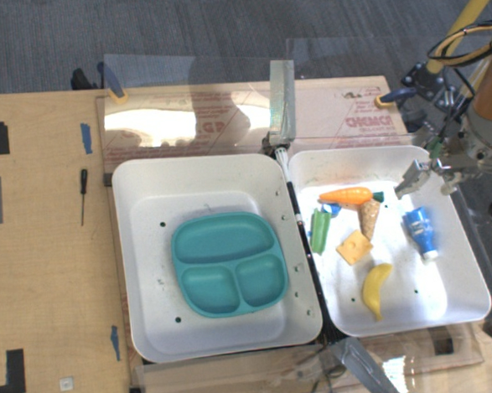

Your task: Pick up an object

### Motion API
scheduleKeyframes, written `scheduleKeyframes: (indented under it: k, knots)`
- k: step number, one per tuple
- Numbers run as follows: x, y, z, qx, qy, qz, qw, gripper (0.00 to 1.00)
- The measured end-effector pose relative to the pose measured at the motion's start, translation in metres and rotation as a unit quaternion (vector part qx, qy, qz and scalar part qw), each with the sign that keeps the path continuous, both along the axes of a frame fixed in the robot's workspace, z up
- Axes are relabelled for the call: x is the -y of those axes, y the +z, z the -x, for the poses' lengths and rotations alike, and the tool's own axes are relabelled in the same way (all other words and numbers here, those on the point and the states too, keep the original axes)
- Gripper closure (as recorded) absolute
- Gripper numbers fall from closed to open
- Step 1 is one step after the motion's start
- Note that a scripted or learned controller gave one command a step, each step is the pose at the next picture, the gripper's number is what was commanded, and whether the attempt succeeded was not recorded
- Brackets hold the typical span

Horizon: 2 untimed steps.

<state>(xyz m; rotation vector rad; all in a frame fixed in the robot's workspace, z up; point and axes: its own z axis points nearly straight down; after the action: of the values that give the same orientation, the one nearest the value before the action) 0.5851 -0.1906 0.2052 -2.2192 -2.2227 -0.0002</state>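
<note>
The right bin [468, 302] holds several toy items: an orange carrot [346, 197], a green piece [319, 231], a tan bread-like piece [369, 217], a yellow cheese wedge [354, 248], a banana [375, 286] and a blue bottle [420, 231]. My gripper [428, 182] hangs over the bin's upper right part, just above the blue bottle and right of the carrot. It is open, with only bin floor showing between the fingers [408, 178].
The left bin [146, 324] bears a teal divided plate [229, 262]. A metal divider post [282, 105] rises behind the two bins. Cables and the arm's wrist [460, 76] crowd the upper right. Wooden bench lies to the left.
</note>
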Motion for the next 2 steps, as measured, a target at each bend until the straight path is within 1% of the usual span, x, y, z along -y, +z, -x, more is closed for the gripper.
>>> scheduleKeyframes:
  k: [1, 2]
  knots:
    - [0.0199, -0.1049, -0.0038, 0.005, 0.022, -0.0043, 0.9997, 0.00]
    - [0.0216, -0.0957, -0.0035, 0.005, 0.023, -0.0016, 0.9997, 1.00]
